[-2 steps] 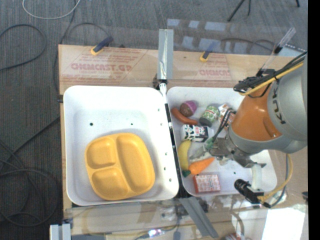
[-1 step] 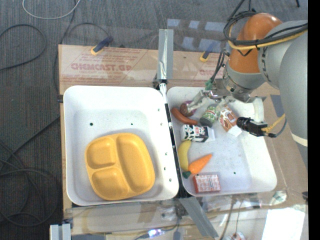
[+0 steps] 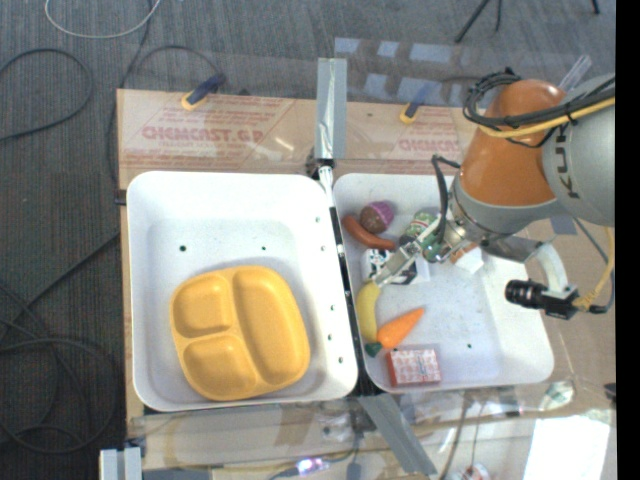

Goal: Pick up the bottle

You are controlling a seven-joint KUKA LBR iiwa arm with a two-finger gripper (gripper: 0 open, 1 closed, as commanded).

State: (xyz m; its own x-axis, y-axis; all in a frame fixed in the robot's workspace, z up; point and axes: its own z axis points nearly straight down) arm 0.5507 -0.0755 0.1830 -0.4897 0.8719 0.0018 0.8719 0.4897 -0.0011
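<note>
The bottle [image 3: 428, 232] looks like a small item with a green and white label, lying in the upper middle of the right bin [image 3: 510, 353]. The arm's orange-banded wrist [image 3: 510, 148] partly hides it. My gripper [image 3: 398, 265] is low in the right bin, just left of and below the bottle, above the banana's top end. Nothing is plainly seen held in it.
Also in the right bin are a purple round vegetable [image 3: 377, 214], a red pepper [image 3: 365, 234], a yellow banana [image 3: 368, 308], an orange carrot [image 3: 401, 326] and a red box [image 3: 413, 365]. In the left bin [image 3: 190, 208] lies a yellow divided tray [image 3: 240, 330].
</note>
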